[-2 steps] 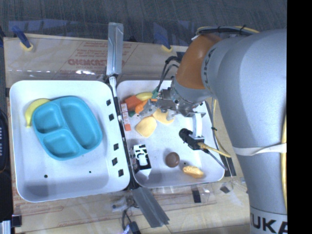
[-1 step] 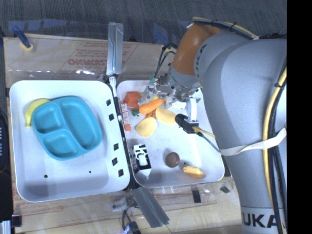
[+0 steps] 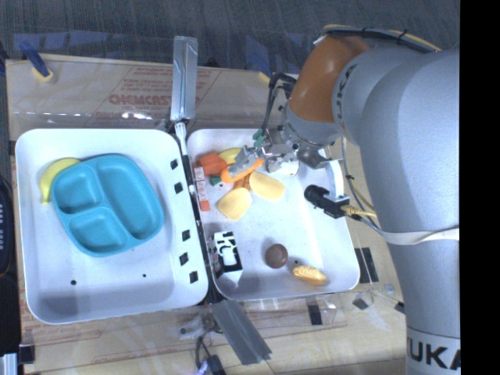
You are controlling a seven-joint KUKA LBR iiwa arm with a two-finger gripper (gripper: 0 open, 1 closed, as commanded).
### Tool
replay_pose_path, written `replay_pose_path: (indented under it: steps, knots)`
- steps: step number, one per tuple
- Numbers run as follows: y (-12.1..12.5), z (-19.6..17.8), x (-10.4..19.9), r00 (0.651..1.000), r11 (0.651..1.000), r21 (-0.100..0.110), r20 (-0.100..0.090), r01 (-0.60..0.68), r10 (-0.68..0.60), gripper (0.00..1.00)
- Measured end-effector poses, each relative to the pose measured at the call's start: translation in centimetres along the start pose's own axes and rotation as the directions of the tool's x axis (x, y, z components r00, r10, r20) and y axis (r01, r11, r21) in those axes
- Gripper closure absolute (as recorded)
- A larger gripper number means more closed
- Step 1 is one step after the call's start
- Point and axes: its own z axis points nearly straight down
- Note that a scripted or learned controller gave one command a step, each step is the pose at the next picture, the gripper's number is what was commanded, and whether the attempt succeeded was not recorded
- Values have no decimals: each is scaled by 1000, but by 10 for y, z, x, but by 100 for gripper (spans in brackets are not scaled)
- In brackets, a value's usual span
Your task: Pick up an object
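Observation:
My gripper (image 3: 254,159) hangs low over a heap of toy foods at the far end of the right bin (image 3: 337,244). Right beneath and beside it lie an orange carrot-like piece (image 3: 241,177), a red-orange piece (image 3: 209,164) and a small yellow-green piece (image 3: 229,155). Two pale yellow pieces (image 3: 234,203) (image 3: 268,186) sit just in front of the heap. Nearer the front of the bin are a brown ball (image 3: 276,255) and a golden bread-like piece (image 3: 309,273). The gripper's tip is hidden among the objects, and I see nothing lifted off the bin floor.
The left bin (image 3: 47,287) holds a blue divided plate (image 3: 109,201) with a yellow banana-like item (image 3: 56,172) tucked under its far left edge. A black-and-white tag (image 3: 225,252) sits on the divider between the bins. The grey arm (image 3: 406,131) covers the right side.

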Motion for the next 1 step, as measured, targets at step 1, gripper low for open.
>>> replay_pose_path:
  steps: [1]
  knots:
    - [-81,51,38,995,995,2,-1,97,-97,0]
